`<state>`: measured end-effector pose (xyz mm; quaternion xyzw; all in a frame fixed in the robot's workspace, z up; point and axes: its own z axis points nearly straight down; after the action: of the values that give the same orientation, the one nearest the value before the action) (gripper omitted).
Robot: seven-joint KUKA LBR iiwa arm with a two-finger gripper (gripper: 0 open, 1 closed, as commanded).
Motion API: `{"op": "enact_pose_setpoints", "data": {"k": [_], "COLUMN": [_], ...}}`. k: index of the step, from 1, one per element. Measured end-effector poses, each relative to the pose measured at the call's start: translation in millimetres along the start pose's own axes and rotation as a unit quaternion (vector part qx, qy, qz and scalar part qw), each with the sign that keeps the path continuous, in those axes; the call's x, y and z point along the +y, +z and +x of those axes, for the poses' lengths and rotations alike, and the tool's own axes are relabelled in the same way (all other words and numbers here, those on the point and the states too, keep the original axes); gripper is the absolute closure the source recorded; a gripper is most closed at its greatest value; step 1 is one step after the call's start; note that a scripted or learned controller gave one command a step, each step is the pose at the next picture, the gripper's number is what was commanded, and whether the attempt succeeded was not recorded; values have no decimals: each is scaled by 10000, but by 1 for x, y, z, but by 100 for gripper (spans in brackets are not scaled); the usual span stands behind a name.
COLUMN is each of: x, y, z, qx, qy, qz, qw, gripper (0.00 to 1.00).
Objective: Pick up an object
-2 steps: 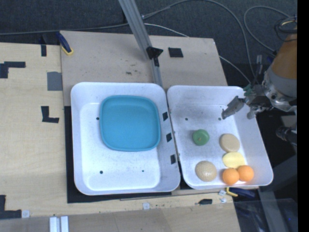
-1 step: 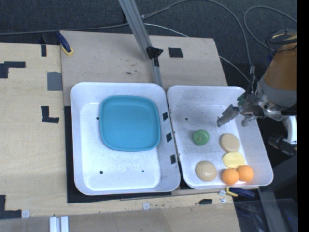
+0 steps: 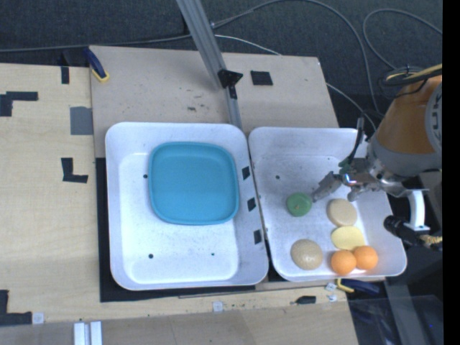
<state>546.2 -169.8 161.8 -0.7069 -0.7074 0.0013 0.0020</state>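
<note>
The right bin [image 3: 287, 153] holds several small items: a green round piece [image 3: 299, 205], a beige oval [image 3: 342, 212], a yellow piece [image 3: 348, 236], a tan ball [image 3: 307, 254] and two orange balls [image 3: 343, 261] [image 3: 366, 257]. My gripper [image 3: 335, 191] hangs low over this bin, just above and between the green piece and the beige oval. It is open, one finger [image 3: 321, 190] reaching toward the green piece, and nothing sits between the fingers.
A blue square plate [image 3: 192, 182] lies in the left bin [image 3: 129, 214]. A slanted metal pole [image 3: 208, 42] crosses the bench behind the bins. Cables run along the back right.
</note>
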Motion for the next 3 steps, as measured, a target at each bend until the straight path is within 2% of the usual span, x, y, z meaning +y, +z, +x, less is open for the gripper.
{"op": "enact_pose_setpoints", "data": {"k": [1,2,3], "x": [5,5,14], "y": [57,45,-13], "z": [-7,-7,-3], "qx": [-8,-12,-9], "qy": [1,0,-2], "qz": [-23,-37,-43], "qw": [10000,10000,10000], "gripper": [0,100,100]}}
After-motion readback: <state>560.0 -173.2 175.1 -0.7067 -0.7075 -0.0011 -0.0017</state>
